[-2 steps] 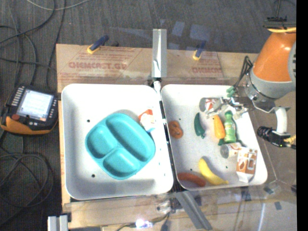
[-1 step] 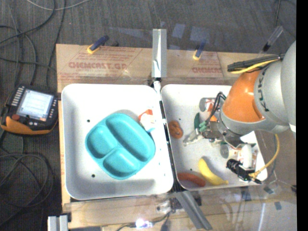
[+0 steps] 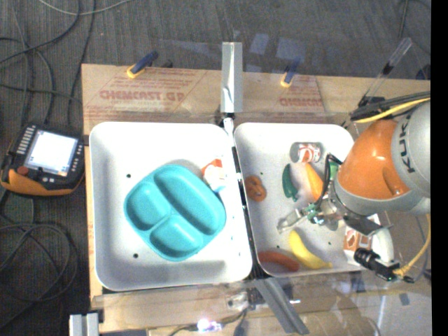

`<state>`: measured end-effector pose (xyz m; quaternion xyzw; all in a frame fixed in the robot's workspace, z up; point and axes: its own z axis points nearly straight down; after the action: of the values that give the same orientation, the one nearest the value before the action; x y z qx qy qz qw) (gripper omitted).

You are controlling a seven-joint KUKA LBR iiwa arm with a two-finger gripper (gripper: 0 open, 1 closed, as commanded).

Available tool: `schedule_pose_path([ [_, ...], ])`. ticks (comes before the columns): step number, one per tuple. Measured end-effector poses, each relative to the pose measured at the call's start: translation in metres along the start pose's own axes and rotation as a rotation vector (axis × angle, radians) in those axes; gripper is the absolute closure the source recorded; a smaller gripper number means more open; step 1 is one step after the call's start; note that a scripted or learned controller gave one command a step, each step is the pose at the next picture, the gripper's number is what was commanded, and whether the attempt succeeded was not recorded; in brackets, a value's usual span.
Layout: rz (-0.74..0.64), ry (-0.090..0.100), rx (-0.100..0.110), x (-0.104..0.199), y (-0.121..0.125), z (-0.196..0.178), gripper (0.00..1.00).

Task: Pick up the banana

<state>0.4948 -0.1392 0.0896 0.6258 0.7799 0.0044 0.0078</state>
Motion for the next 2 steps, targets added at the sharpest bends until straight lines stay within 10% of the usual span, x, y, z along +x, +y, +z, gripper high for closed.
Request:
schedule_pose_path([
  [1, 0.002, 0.000, 0.000, -0.0011, 0.0007, -0.0082, 1.00],
  [2, 0.002, 0.000, 0.001, -0.0010, 0.0005, -0.0082, 0.00],
])
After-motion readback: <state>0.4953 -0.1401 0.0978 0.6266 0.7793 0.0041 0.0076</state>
